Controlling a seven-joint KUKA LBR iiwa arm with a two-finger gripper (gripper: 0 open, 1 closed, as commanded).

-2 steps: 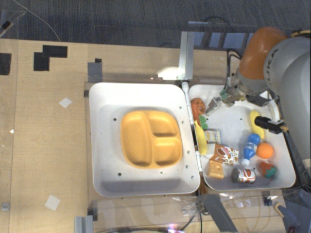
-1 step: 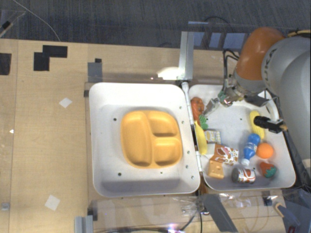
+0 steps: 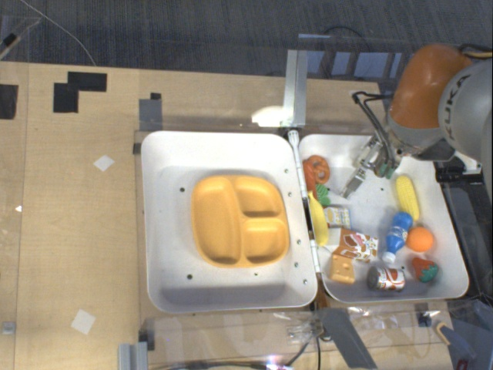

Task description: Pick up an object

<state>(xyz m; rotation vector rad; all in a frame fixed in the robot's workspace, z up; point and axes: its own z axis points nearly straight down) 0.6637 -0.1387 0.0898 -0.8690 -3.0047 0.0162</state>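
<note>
My pincer (image 3: pixel 356 182), fingers spread and holding nothing, hangs over the right bin (image 3: pixel 454 284). Toys crowd there; dropping near the green piece (image 3: pixel 322 196), I risk nudging the tomato (image 3: pixel 315 167).

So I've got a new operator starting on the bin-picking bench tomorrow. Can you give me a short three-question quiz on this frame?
1. True or false: the yellow divided tray lies in the right bin.
2. Which item lies closest to the gripper? A) orange ball B) corn cob C) can
3. Fill in: the blue bottle lies just left of the ______.

Key
1. False: it lies in the left bin.
2. B.
3. Orange ball.
</note>
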